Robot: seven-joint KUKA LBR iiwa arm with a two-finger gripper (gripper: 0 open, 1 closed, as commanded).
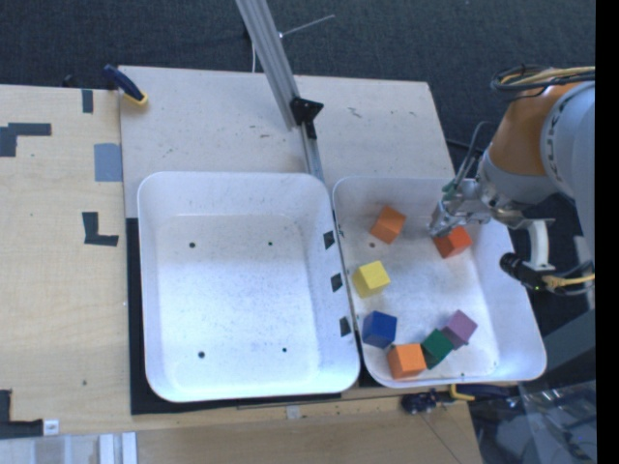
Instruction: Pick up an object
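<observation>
Camera view looks down on the right bin (503, 351), where the gripper (448, 222) sits at the far right side directly over a red-orange block (454, 243); whether its fingers are spread or closed on that block cannot be told from here. An orange cube (388, 224) lies just left of the gripper, while a yellow cube (370, 277), blue cube (379, 329), second orange cube (407, 359), green cube (438, 345) and purple cube (460, 327) sit nearer the bin's front.
</observation>
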